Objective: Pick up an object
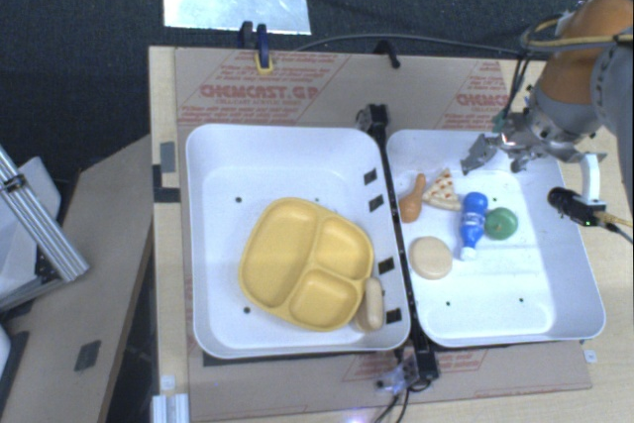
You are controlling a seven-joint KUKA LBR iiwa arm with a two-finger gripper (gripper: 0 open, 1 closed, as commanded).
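My gripper [498, 157] hangs over the back of the right bin [515, 312], open, with nothing between its fingers. Just below it lie a blue bottle [473, 222] with a white cap and a green ball [502, 223] touching the bottle's right side. A pizza slice [445, 192] and an orange drumstick [412, 199] lie to the gripper's lower left. A round tan bun [431, 257] rests nearer the front, beside the bottle's cap.
The left bin [213, 173] holds a yellow divided plate [305, 263] with a tan bread roll [371, 303] against its right front edge. A black divider [391, 213] separates the bins. The arm [584, 54] comes in from the right.
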